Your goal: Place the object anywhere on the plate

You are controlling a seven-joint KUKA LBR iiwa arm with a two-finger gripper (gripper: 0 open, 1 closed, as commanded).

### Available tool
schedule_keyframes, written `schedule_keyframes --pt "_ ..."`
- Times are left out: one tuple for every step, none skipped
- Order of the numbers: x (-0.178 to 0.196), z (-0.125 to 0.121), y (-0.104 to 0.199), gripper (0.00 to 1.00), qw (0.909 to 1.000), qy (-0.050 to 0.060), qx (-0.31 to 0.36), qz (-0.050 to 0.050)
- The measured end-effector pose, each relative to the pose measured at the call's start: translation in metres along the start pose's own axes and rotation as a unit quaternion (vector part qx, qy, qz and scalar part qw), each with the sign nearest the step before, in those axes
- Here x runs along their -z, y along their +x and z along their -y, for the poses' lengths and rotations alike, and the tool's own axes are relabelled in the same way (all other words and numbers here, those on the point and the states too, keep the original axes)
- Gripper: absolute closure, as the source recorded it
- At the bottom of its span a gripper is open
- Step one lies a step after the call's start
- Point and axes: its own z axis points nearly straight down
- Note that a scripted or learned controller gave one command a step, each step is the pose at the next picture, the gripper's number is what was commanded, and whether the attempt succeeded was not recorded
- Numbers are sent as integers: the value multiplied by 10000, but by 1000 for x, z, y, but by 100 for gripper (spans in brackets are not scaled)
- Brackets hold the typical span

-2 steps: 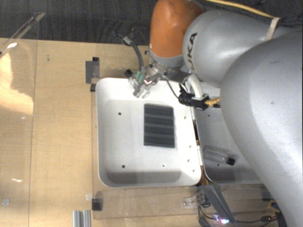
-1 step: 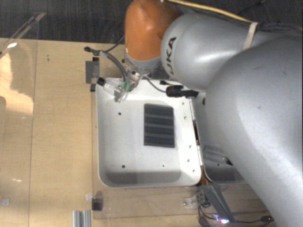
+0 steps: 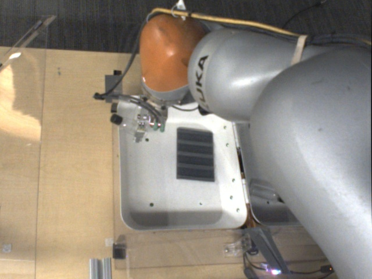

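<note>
The end effector (image 3: 139, 124), a small cluster of grey metal and black parts below the arm's orange band (image 3: 165, 54), hung over the far left corner of the left shallow white plastic bin (image 3: 174, 217). Whether it was released or clenched could not be told from this slanted overhead view, and nothing could be made out between its tips.

Within that left bin, a dark grey, ribbed rectangular plate (image 3: 195, 154) lay flat on the white floor, roughly in the middle and slightly toward the right wall. It sat to the right of the end effector and a little nearer the camera, apart from it, with bare white floor between the two. No loose object could be made out on the plate or on the visible floor of the bin, so the place of the task's object could not be told; a few small dark dots marked the floor.

The right shallow white bin (image 3: 264, 205) stood just beside the left one, mostly hidden under the large grey body of the arm (image 3: 302, 127), which crossed in from the right with a pale cable (image 3: 232, 22) running along its top.

Both bins rested on a light wooden surface (image 3: 64, 173), with dark carpeted floor (image 3: 87, 4) beyond its far edge.
</note>
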Motion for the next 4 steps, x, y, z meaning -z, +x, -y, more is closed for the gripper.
schedule_keyframes --pt "-25 6 24 100 9651 10 2618 21" --pt "17 -4 -20 100 8875 -18 4608 20" --pt "32 4 -20 100 7438 -21 6684 9" --pt "63 5 -20 100 5170 -25 8560 8"
